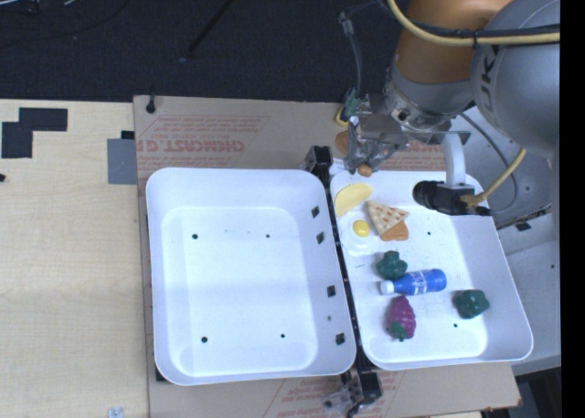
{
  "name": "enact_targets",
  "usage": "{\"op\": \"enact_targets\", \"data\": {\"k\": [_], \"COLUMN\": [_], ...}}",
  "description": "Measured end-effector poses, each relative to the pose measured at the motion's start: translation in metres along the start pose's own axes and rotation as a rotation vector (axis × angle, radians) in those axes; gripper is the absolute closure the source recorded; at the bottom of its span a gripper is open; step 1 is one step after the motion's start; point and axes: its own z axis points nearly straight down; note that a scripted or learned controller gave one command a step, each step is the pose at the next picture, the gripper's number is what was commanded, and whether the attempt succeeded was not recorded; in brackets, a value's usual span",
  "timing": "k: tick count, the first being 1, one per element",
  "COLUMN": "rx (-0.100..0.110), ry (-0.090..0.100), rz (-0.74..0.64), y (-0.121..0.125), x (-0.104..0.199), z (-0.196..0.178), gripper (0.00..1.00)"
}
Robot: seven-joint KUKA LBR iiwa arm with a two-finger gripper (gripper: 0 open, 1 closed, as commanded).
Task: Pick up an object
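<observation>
The bench is seen from a single fixed camera mounted above and angled downward, far enough back that both shallow white plastic bins [164, 224] are framed side by side; the grey arm with the orange band [457, 5] is seen entering from the right.

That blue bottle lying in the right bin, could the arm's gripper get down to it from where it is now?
Probably yes. The blue bottle lies uncovered with open space above it, and the gripper hangs over the same bin's far end. One catch: a dark green toy touches the bottle's white cap end, which could crowd the grip.
</observation>
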Motion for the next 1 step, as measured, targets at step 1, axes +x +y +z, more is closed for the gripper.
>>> {"op": "enact_targets", "data": {"k": [1], "rx": [0.003], "ry": [0.001], "rz": [0.0], "y": [-0.0409], "x": [0.0076], "z": [0.0303], "gripper": [1.0]}}
